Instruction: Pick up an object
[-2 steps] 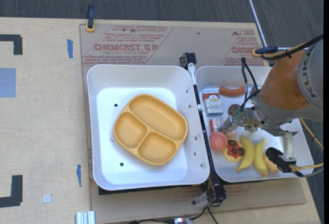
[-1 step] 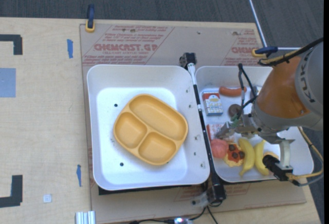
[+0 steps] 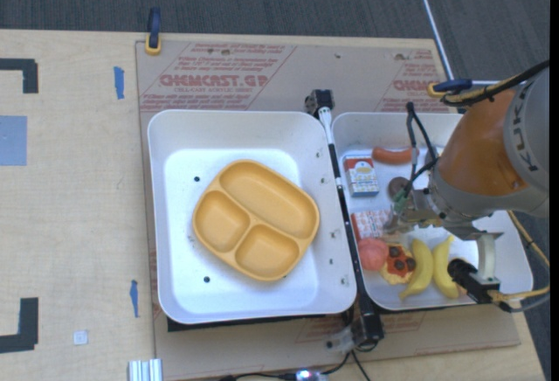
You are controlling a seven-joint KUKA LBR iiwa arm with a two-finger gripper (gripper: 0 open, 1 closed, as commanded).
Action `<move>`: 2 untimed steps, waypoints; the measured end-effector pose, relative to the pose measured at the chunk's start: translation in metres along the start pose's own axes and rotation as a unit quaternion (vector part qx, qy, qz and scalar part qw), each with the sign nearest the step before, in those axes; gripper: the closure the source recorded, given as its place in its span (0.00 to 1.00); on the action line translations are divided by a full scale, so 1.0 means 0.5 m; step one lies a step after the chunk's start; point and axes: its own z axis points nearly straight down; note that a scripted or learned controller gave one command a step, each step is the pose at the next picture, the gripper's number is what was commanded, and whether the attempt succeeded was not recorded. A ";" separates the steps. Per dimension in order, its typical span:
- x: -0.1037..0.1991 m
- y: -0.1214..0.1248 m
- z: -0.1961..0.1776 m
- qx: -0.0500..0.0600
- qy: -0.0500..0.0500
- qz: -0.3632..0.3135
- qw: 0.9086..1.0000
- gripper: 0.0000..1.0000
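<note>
The pale, matt plywood counter is showing faint wood grain. A sheet of brown paper-faced board printed in red is lying dull on it. The two shallow white plastic bins are looking smooth, with a soft sheen. The yellow three-compartment plastic plate is appearing smooth and satin. The yellow plastic bananas are gleaming slightly.

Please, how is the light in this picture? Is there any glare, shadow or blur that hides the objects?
Camera view: even light, sharp focus; mild glare on the white floor of the left bin around the yellow plate; in the right bin, the arm covers and shades the items near the bananas.
</note>
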 end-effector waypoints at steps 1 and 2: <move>-0.083 -0.053 -0.121 0.010 -0.001 0.001 1.000 1.00; -0.082 -0.053 -0.121 0.010 0.000 0.000 1.000 0.00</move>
